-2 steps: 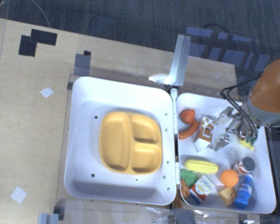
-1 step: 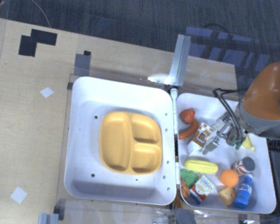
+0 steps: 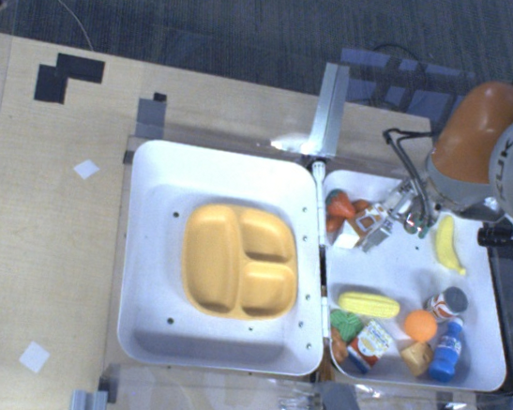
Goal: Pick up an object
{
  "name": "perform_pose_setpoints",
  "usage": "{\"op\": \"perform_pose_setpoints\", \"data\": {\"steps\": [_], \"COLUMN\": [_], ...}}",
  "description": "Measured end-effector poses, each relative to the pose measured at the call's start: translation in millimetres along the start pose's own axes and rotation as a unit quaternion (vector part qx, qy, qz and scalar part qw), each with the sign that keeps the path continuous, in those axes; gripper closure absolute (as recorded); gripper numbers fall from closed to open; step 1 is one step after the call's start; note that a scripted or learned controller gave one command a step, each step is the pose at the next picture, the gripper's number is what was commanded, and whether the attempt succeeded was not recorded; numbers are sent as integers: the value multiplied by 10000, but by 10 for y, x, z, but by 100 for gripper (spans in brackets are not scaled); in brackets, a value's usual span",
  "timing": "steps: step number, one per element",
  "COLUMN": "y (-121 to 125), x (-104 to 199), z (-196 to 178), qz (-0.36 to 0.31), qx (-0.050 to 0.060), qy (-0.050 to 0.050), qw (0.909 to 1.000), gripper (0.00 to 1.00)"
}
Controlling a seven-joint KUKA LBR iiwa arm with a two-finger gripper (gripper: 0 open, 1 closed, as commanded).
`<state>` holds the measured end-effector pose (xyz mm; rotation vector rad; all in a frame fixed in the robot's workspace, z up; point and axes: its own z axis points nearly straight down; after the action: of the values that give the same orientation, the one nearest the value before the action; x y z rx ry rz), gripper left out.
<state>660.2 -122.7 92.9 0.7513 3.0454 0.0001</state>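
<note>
My gripper (image 3: pixel 378 232) hangs low over the upper left part of the right bin (image 3: pixel 479 373), below the grey arm with its orange band (image 3: pixel 475 135). Its tip is right beside a small white and red packet (image 3: pixel 358 223), which lies next to a red-orange toy (image 3: pixel 339 206) in the bin's far left corner. Whether the packet is touched is unclear. A yellow banana (image 3: pixel 448 245) lies to the gripper's right. Nearer the front lie a corn cob (image 3: pixel 368 305), an orange ball (image 3: pixel 420 326) and a blue bottle (image 3: pixel 446 354).
The left bin (image 3: pixel 145 259) holds a yellow divided tray (image 3: pixel 239 260). More small items crowd the right bin's front: a green piece (image 3: pixel 344 323), a red and white carton (image 3: pixel 367 346), a grey-capped item (image 3: pixel 451 301). A metal post (image 3: pixel 329 110) stands behind the bins.
</note>
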Motion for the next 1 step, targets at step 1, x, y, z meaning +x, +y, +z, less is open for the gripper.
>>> {"op": "perform_pose_setpoints", "data": {"steps": [1], "y": [131], "x": [277], "z": [-22], "qz": [977], "qx": [10], "qy": [-134], "qw": [9951], "gripper": [0]}}
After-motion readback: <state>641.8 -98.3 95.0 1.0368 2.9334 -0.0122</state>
